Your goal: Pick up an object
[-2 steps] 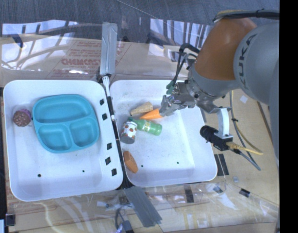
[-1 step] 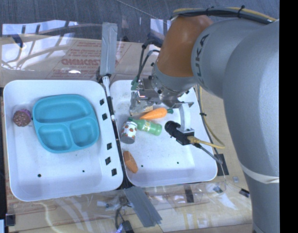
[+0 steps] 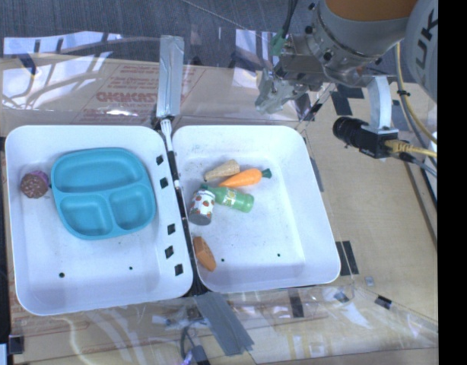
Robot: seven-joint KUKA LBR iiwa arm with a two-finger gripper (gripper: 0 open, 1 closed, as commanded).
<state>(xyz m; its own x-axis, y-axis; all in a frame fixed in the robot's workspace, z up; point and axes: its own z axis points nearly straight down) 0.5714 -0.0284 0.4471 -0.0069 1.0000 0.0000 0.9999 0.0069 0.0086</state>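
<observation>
The counter [image 3: 385, 226] carried two white bins side by side. The left bin [image 3: 36, 265] had one blue tray [image 3: 103, 191] with three parts, and one small dark round thing [image 3: 35, 184] just beside it. The right bin [image 3: 294, 226] had five small things to pick from, bunched near its left side: one carrot [image 3: 243, 178], one green bottle [image 3: 235, 199], one tan stick [image 3: 221, 171], one little can [image 3: 202, 207] and one orange lump [image 3: 204, 254] against the wall. The gripper [image 3: 275, 93] hung above the far edge, maybe to stay out of the way. I could not tell if it was spread or pressed together.
</observation>
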